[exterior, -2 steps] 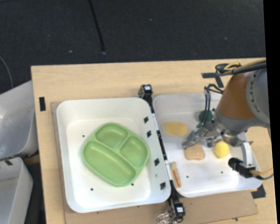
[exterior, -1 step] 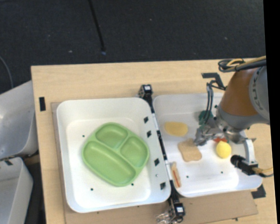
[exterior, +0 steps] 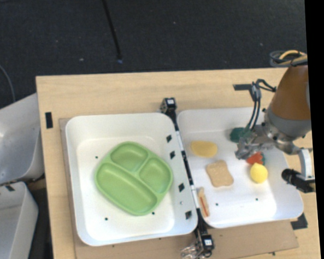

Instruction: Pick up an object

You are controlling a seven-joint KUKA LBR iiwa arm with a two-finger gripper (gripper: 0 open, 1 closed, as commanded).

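The right bin (exterior: 233,215) holds several small items. A yellow oval piece (exterior: 204,148) lies near its left side, with a tan bread slice (exterior: 219,173) just below it. A yellow lemon (exterior: 258,173) sits further right, a small red item (exterior: 255,159) just above it, and a dark green item (exterior: 238,133) at the back. My gripper (exterior: 248,148) hangs low over the red item, between the green item and the lemon. Its fingers are hidden by the wrist and hand.
The left bin (exterior: 85,213) holds a green divided plate (exterior: 134,178). A thin orange stick (exterior: 204,204) lies along the right bin's left wall. The grey arm with its orange band (exterior: 291,99) covers the right bin's far right corner.
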